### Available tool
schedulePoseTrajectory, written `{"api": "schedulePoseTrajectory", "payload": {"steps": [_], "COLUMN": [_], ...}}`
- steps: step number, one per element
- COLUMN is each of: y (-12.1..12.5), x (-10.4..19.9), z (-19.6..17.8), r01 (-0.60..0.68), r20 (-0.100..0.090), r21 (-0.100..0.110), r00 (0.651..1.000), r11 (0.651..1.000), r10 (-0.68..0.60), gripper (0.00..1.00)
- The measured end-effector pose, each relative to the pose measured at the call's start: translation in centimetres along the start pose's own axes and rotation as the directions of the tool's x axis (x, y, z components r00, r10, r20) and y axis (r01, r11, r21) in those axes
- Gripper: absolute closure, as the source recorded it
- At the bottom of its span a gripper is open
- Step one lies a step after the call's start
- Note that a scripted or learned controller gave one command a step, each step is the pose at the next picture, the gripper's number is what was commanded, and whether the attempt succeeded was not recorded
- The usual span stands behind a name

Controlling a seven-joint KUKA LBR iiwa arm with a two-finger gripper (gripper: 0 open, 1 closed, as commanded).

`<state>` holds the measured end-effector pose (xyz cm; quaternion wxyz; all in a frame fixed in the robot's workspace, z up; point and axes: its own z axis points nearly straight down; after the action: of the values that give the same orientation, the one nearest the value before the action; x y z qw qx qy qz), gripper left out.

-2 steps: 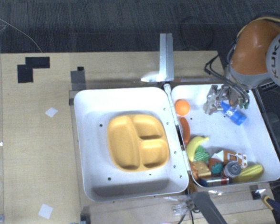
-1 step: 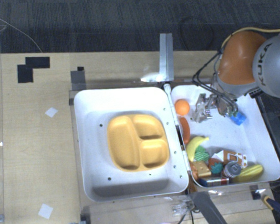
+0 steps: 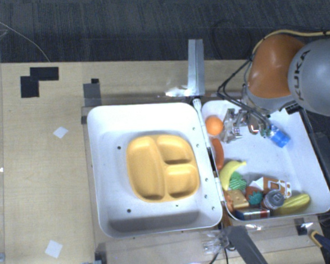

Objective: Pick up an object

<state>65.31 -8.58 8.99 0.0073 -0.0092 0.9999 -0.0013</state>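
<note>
Hidden and unclear parts around the right bin

The arm (image 3: 313, 73) is cut off by the right edge, covering the right bin's (image 3: 302, 164) far corner. Its end effector (image 3: 240, 123) is too cluttered to read. The pile (image 3: 259, 195) at the bin's near wall overlaps; smaller pieces are indistinct.

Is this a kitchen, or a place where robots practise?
Most likely a robot practice lab, not a kitchen. A grey and orange arm with a claw reaches over two white bins on a wooden bench. The food, like the banana, looks like toys.
</note>
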Motion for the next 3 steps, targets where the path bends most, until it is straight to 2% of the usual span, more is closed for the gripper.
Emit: {"api": "schedulePoseTrajectory", "payload": {"steps": [1, 2, 3], "y": [0.0, 0.2, 0.3], "x": [0.0, 6.2, 0.3], "z": [0.1, -0.5, -0.1], "r01": [0.0, -0.048, -0.32], "r20": [-0.001, -0.005, -0.004], "r21": [0.0, -0.003, -0.001], "r00": [1.0, 0.999, 0.948], "r11": [1.0, 0.999, 0.948], "r10": [0.0, 0.048, 0.319], "gripper": [0.0, 0.0, 0.0]}}
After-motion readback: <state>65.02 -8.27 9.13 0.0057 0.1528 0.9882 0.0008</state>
